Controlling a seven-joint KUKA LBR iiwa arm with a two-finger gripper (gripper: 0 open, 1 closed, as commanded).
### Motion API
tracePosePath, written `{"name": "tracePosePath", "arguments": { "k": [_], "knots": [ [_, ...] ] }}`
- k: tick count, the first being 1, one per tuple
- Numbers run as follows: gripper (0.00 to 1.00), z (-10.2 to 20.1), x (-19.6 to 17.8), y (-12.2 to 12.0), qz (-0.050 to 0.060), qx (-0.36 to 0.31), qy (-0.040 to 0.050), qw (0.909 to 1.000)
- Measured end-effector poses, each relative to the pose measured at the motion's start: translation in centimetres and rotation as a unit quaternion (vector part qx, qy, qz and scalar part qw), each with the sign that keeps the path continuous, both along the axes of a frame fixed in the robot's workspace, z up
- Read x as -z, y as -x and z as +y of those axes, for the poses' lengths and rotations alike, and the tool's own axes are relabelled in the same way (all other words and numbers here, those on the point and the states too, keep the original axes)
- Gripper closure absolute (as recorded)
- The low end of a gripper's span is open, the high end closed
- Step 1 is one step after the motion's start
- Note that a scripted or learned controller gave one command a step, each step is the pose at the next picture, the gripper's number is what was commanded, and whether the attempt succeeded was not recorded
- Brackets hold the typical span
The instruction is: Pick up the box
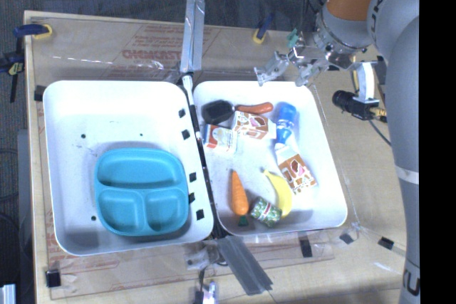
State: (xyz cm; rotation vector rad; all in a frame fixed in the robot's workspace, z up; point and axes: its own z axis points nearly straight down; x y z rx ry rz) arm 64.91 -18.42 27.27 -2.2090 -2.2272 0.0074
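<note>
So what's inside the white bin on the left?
A blue tray with three compartments lies in the left bin. The bin floor under the tray is covered, so whatever is there can't be seen.

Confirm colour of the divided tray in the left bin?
Light blue tray, seen in the camera view.

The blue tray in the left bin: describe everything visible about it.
The blue tray is a rounded rectangle of what looks like smooth light-blue plastic, with a raised rim and three compartments: one long section along its far side and two smaller ones along the near side. It lies flat, open side up, on the floor of the left bin, in that bin's near half, set slightly askew. Nothing lies in it. Its right edge comes close to the bin's right wall; contact cannot be judged.
</note>
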Motion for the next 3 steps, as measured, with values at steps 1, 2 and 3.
{"name": "tracePosePath", "arguments": {
  "k": [1, 2, 3],
  "knots": [
    [0.00, -2.4, 1.6, -0.9, -0.001, 0.097, 0.0007, 0.9952],
    [0.00, 1.8, 15.7, 2.7, -0.012, -0.022, 0.0030, 0.9997],
    [0.00, 6.5, 16.4, 4.7, -0.019, -0.033, 0.0077, 0.9992]
  ]
}}
